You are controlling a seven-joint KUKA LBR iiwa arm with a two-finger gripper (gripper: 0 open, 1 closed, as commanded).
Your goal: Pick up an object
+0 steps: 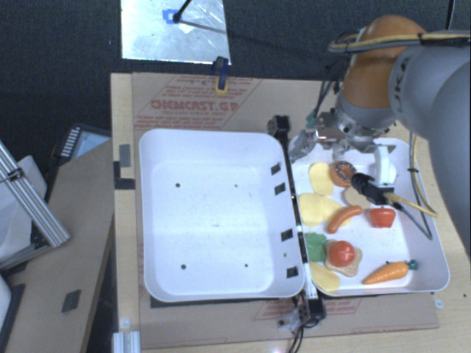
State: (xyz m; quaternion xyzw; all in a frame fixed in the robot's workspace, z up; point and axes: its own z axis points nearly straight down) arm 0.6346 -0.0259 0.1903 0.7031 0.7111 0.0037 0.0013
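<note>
Nearest you in the right bin [436, 274], a carrot [388, 272] lies along the near wall. To its left a tomato [341, 253] sits on a bread slice [353, 266], and a small yellow slice [324, 276] is tucked into the near corner by the divider. A green piece [314, 245] lies against the bread on the divider side.

Farther in, a sausage [344, 218] lies tilted between a big yellow slice [316, 208] and a red piece [381, 217]. Beyond these, a far yellow slice [320, 175] rests just beside a brown disc [343, 173].

Your gripper [324, 147] hangs over the bin's far end, just past that pair. You cannot tell from this angle whether it is spread or closed. The grey arm [438, 87] reaches in from the right, its orange band [379, 57] above the wrist.

The left bin [213, 212] sits alongside, with black clips [280, 190] along the shared edge. Both bins rest on printed cardboard [191, 105], and a foil sheet [173, 20] lies at the far end.
</note>
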